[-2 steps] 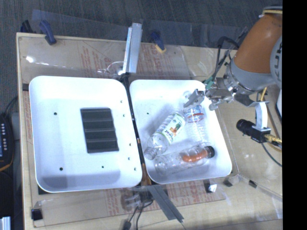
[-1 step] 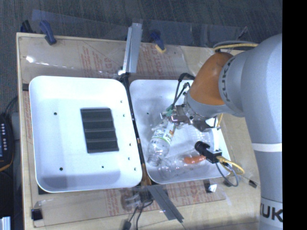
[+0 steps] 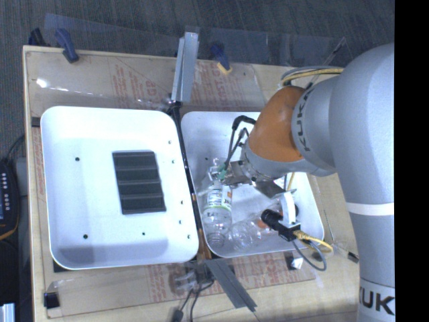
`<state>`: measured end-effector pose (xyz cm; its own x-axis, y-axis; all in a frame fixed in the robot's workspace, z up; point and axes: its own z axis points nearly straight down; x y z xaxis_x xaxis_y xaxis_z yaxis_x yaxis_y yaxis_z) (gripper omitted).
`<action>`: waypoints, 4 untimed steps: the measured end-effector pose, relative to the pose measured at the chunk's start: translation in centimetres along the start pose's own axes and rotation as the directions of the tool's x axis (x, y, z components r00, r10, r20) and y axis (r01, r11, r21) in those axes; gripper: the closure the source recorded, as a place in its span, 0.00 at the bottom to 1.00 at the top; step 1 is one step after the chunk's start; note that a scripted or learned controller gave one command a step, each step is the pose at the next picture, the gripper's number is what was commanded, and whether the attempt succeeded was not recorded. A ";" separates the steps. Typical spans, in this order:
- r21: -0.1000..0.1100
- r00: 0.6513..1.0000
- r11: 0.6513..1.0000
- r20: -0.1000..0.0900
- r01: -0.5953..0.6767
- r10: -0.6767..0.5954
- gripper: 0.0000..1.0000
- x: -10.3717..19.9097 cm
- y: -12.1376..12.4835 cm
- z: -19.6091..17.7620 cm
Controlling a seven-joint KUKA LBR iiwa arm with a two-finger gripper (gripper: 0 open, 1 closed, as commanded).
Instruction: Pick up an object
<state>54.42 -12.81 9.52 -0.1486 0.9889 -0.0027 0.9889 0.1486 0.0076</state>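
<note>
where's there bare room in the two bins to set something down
Left bin: bare white floor all round the dark ridged block at its middle, widest along its left side. Right bin: crowded, with clear plastic bottles against the divider and the gripper over them; one small bare patch in its upper left corner.

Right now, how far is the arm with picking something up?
Done: the arm has reached into the right bin, and its hand is low over the clear plastic bottle. In hand: the approach to the bottle, which lies on the bin floor. Left: a visible grip and the lift. The dark ridged block lies in the left bin.
</note>
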 end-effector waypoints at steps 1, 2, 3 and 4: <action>0.004 1.000 1.000 -0.002 0.000 0.000 0.00 -3.2 8.8 0.1; 0.001 0.993 0.993 -0.009 0.121 -0.121 0.00 -2.0 5.6 0.0; 0.004 0.998 0.998 0.009 0.057 -0.057 0.00 -0.1 11.1 0.1; 0.004 0.998 0.998 0.005 0.064 -0.064 1.00 0.2 11.2 -1.0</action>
<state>65.43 -10.96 10.58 -0.2118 0.9773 -0.0084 0.9773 0.2119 0.0036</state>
